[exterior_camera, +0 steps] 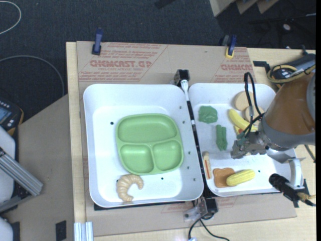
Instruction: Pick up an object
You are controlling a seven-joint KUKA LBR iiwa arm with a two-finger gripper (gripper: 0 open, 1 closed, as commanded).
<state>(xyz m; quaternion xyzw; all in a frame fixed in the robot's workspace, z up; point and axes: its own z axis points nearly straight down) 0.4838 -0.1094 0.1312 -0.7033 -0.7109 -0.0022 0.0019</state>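
The right bin (216, 97) holds a leafy green piece (207, 114), a dark green pickle-shaped piece (221, 137), a yellow banana (237, 118), a corn cob (240, 176), an orange chunk (222, 174) and a tan round item (242, 101) at the back. My gripper (243, 147) hangs low in the middle of this bin, right of the pickle piece and above the corn cob. The arm's wrist (293, 117) covers the bin's right part. Nothing can be seen held.
The left bin (95, 134) carries a green divided plate (149, 142) and a croissant (129, 186) near its front edge. Black cables (249, 92) loop over the right bin's back. Blue clamps (97, 41) stand on the board's far edge.
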